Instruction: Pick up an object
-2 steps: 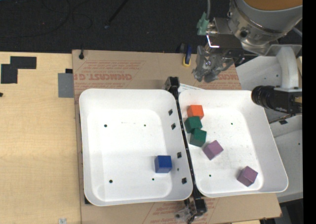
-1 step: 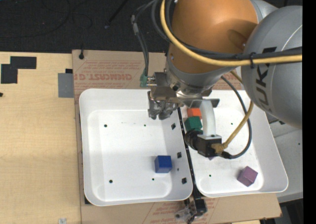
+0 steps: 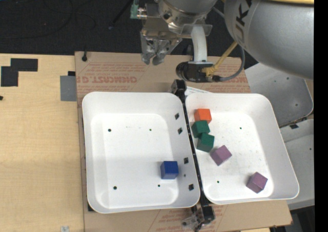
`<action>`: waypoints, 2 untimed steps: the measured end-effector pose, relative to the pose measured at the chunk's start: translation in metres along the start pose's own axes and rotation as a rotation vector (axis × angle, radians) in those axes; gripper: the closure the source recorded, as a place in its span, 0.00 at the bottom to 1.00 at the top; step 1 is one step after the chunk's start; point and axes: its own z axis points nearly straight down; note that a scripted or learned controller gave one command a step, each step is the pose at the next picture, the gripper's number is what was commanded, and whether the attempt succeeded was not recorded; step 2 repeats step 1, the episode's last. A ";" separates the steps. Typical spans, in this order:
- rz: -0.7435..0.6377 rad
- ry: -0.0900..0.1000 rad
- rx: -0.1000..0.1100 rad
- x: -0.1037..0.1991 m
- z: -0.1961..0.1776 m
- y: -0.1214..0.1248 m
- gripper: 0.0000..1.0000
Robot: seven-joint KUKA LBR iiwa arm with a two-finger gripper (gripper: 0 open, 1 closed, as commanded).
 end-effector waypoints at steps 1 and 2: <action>-0.002 0.004 0.002 0.049 -0.099 -0.033 1.00; -0.002 0.004 0.002 0.049 -0.099 -0.033 1.00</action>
